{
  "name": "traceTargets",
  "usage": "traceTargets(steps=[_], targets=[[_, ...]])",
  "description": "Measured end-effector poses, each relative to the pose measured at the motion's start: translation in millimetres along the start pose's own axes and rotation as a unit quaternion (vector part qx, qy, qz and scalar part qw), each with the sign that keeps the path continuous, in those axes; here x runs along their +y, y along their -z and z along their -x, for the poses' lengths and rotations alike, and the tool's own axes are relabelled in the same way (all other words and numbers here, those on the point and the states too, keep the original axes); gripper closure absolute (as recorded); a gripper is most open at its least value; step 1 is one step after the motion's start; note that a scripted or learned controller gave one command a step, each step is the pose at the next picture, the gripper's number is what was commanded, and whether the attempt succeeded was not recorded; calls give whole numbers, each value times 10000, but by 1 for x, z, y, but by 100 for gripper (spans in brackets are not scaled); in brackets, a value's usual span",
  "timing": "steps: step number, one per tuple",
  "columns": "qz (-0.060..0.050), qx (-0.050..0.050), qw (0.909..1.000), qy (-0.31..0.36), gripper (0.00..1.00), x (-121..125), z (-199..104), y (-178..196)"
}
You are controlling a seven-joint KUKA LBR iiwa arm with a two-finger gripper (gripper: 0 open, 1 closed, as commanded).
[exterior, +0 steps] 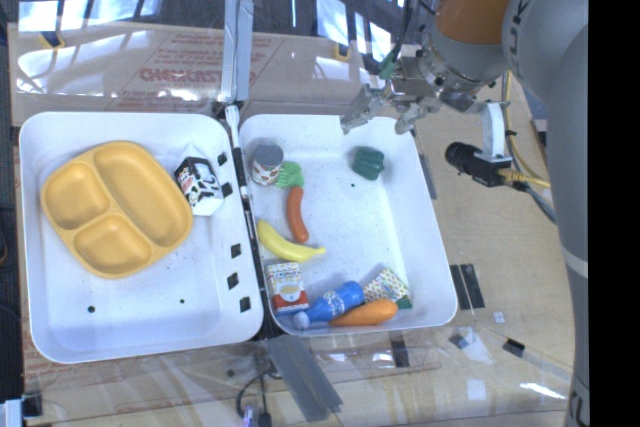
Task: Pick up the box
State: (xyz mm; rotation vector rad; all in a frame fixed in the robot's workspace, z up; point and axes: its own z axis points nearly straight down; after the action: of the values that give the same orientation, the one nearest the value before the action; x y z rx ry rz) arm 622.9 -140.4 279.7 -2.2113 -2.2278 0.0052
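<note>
Hanging over the right bin's (430, 215) far edge, gripper (378, 118) fingers spread apart, maybe holding nothing. Sitting far down at the near-left corner: the box (286, 285).

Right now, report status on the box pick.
Gripper open, over right bin's far edge, holding nothing. Box at near-left corner, banana and blue bottle crowding it.

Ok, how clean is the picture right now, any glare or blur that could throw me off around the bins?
Camera view: bright window reflections streak the clear panel behind the bins; the right bin is evenly lit, with soft shadows under the banana and the green pepper. The small box by the front wall reads sharp; the gripper at the back rim looks slightly soft.
</note>
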Motion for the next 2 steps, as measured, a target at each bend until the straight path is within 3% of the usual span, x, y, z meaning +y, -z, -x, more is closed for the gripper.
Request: traceTargets(steps=[1,2], targets=[[-7,4,9984,-559,0,10,32,-159],[3,7,9999,-141,0,-52,59,-189]])
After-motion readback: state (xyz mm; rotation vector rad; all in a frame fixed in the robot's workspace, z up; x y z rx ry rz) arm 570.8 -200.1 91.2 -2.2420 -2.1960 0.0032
